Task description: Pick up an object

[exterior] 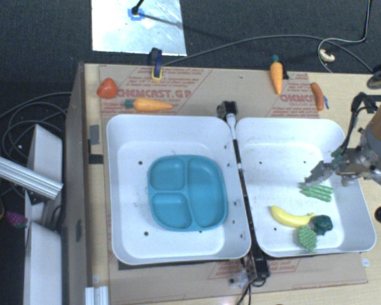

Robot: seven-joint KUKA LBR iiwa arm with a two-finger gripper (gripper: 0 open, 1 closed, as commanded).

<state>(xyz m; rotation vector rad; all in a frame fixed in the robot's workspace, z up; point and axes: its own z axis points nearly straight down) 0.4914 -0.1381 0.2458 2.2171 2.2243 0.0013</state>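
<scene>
Gripper (315, 174) hovered over green bean pod (319, 192) in right bin (286, 135), at four o'clock there. Finger spread: could not tell. Risked closing on air and nudging banana (291, 216), just at seven o'clock of pod.

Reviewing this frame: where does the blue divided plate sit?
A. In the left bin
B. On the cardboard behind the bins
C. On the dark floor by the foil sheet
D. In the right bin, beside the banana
A. The blue divided plate lies on the floor of the left bin, while the banana lies in the right bin.
</scene>
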